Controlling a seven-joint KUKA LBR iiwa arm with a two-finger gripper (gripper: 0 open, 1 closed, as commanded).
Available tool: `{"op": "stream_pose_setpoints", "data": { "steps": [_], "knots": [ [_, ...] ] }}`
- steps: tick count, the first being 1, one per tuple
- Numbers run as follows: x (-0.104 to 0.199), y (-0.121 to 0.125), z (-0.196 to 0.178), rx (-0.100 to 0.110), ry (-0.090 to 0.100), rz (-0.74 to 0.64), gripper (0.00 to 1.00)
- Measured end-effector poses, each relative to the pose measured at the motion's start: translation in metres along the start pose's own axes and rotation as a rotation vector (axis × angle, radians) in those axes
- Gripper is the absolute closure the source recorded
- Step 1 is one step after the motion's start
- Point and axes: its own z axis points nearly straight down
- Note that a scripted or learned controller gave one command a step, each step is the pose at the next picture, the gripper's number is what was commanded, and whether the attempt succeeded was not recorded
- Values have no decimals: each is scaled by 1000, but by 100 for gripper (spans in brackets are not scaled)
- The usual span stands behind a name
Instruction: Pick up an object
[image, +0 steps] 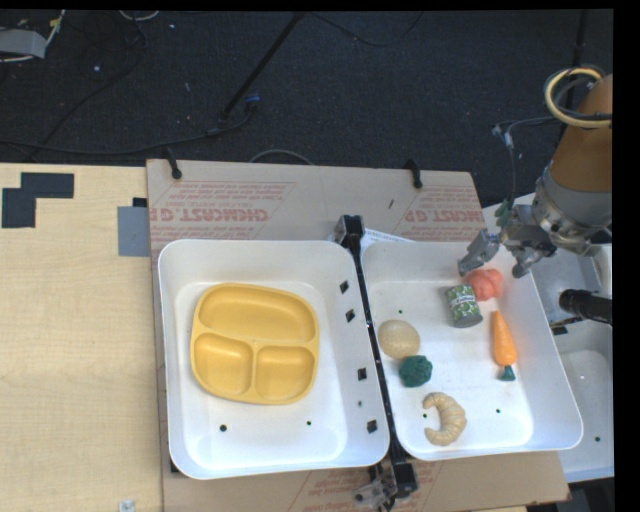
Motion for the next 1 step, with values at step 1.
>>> {"op": "stream_pose_setpoints", "data": {
  "steps": [1],
  "knots": [
    [0, 2, -7, -12, -3, -2, 0]
  ]
}}
